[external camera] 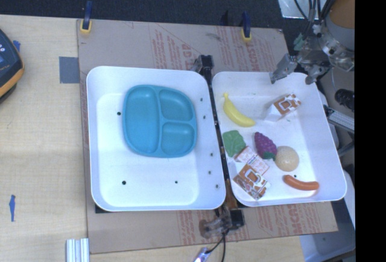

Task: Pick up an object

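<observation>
The right bin (329,134) holds all the loose items, and it serves as the landmark here. A yellow toy banana (237,113) lies in its upper left part, its long axis running from the upper left, stem end, down to the lower right, with a slight curve. Just below it sits a green blocky piece (233,142), and beside that a purple bunch of grapes (265,145). A pale round ball-like piece (287,158) lies just right of the grapes, nearly touching them. Two small white-and-brown printed packets (251,174) lie together near the bin's lower edge, below the green piece. An orange-red sausage (300,184) lies in the lower right corner, its length running nearly level, left to right. Another small white-and-brown packet (286,104) sits alone in the upper middle, well apart from the cluster.

The gripper (298,70) hangs at the bin's upper rim, over its top right corner, with its two fingers spread apart and nothing between them. Nothing lies under it except the rim and bare bin floor.

The left bin (99,152), touching the right bin's left wall, carries a blue divided plate (160,121) with three compartments.
</observation>
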Robot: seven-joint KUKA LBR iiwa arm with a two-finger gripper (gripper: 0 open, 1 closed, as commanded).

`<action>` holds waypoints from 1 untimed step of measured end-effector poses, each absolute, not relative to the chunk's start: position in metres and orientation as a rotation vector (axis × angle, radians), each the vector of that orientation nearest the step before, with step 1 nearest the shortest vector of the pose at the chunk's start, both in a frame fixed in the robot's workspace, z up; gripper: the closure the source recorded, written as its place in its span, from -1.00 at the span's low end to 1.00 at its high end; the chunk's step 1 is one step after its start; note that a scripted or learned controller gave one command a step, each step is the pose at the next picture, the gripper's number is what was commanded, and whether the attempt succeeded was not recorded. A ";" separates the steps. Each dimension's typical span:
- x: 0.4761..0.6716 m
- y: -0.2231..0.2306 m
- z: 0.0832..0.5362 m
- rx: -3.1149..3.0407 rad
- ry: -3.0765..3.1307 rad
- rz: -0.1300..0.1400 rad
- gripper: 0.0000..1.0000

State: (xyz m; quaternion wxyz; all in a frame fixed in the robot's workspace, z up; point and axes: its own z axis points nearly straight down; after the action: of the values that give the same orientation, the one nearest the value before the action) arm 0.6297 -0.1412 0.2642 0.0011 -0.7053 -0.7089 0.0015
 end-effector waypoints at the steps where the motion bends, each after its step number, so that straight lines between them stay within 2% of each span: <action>1: 0.563 -0.150 0.091 -2.213 -2.226 0.006 -1.00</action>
State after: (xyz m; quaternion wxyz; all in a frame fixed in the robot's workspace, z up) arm 0.5633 -0.1501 0.0909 0.0014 -0.7052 -0.7091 0.0021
